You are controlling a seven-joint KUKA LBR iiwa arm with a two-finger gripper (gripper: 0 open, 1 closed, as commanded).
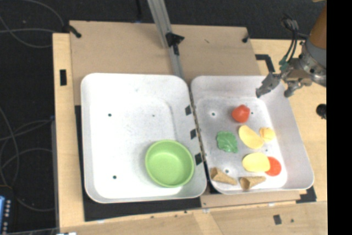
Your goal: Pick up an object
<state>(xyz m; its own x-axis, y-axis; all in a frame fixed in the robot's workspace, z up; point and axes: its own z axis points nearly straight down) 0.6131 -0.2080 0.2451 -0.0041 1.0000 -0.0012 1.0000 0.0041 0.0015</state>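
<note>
The right bin [212,91] holds several small toy foods: a red tomato [240,113], a green leafy piece [226,142], a yellow slice [251,137], a small yellow piece [267,133], a yellow round piece [255,162] against an orange-red one [273,166], and two tan wedges [222,176] [250,181] at the front. My gripper [277,87] hangs over the bin's far right corner, above and to the right of the tomato. Its two fingers stand apart with nothing between them.
A green bowl [169,163] sits in the left bin [121,113] at its front right. A slanted metal pole [157,5] rises behind the bins. The bins rest on a tan bench [121,44], with cables on the dark floor at left.
</note>
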